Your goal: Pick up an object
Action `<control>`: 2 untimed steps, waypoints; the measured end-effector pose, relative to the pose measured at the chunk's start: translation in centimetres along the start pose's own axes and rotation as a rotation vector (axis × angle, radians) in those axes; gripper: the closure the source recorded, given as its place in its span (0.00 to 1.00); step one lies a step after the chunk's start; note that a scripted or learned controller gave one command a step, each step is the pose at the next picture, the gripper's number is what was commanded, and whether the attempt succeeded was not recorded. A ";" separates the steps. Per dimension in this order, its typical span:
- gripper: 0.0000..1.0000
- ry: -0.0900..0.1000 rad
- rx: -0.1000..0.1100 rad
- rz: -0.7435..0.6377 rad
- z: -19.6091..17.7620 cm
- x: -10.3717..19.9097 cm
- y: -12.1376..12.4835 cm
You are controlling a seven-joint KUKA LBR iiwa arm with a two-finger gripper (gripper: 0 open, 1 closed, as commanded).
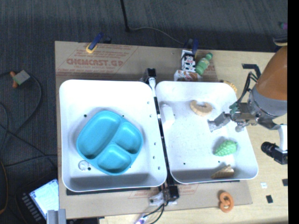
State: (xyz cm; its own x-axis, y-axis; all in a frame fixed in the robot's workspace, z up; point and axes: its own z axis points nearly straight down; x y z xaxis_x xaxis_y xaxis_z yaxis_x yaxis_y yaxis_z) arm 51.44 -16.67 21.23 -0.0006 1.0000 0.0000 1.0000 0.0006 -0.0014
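The gripper (227, 121) is held low over the right bin (187, 171), above the green toy (225, 148); its grip cannot be told.

Gripper (227, 120) over right bin (187, 139), between tan ring (201, 108) and green bumpy toy (225, 148). Blue 3-compartment tray (110, 141) in left bin (74, 101).

Printed text on the brown cardboard sheet (74, 62) covering the table, behind the left white bin (70, 92): red capitals reading approximately "CHEMCAST GP", with a smaller red line beneath, too small to read. The small package (188, 62) behind the right bin (243, 157) carries an illegible printed label.
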 end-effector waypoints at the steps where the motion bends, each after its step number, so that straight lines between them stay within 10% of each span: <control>1: 0.00 0.001 0.002 0.000 11.4 1.0 1.3; 2: 0.00 -0.005 -0.011 0.002 12.5 6.6 -1.3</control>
State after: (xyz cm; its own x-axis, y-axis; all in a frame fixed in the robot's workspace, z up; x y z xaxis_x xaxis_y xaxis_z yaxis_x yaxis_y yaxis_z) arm 50.07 -10.03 8.77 0.0011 1.0000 -0.0051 1.0000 -0.0011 0.0097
